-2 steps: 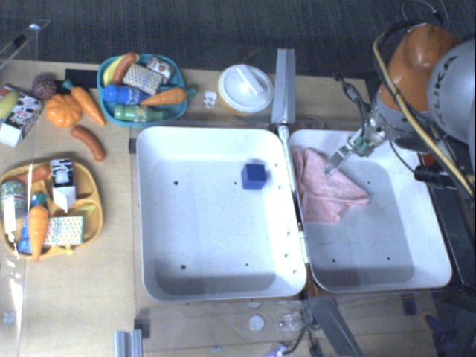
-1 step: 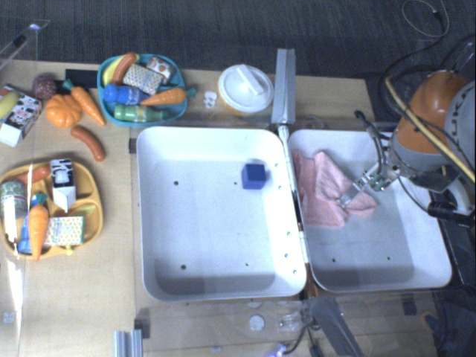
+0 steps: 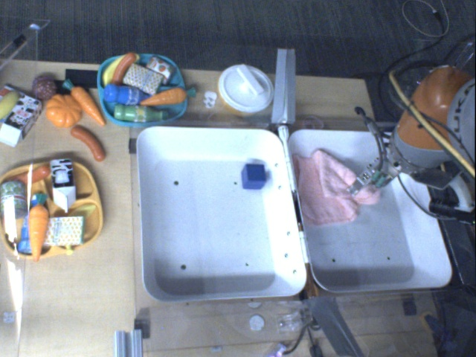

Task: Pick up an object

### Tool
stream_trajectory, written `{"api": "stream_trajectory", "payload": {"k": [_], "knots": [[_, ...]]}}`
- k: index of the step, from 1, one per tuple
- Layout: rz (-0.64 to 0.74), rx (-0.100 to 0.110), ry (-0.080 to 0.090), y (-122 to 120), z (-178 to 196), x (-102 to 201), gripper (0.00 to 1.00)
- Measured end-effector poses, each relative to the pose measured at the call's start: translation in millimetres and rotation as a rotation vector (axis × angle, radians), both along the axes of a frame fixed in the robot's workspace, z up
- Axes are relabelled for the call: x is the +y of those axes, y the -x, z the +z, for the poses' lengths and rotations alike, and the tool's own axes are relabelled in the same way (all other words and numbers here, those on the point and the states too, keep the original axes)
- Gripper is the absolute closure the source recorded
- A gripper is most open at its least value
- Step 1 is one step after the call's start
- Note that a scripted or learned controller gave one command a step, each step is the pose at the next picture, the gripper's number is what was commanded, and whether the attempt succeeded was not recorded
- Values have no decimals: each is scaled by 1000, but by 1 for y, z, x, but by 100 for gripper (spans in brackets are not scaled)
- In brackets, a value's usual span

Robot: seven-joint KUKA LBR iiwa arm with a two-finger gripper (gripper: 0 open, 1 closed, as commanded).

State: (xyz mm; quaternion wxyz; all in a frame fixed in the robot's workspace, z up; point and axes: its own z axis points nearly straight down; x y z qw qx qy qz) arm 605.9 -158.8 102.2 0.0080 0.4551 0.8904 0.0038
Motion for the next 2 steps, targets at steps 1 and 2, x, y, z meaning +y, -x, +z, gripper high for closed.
{"api": "stream_trajectory", "payload": {"k": [1, 2], "knots": [[-259, 15, -2, -42, 30, -22, 100], [-259, 14, -2, -43, 30, -22, 0]]}}
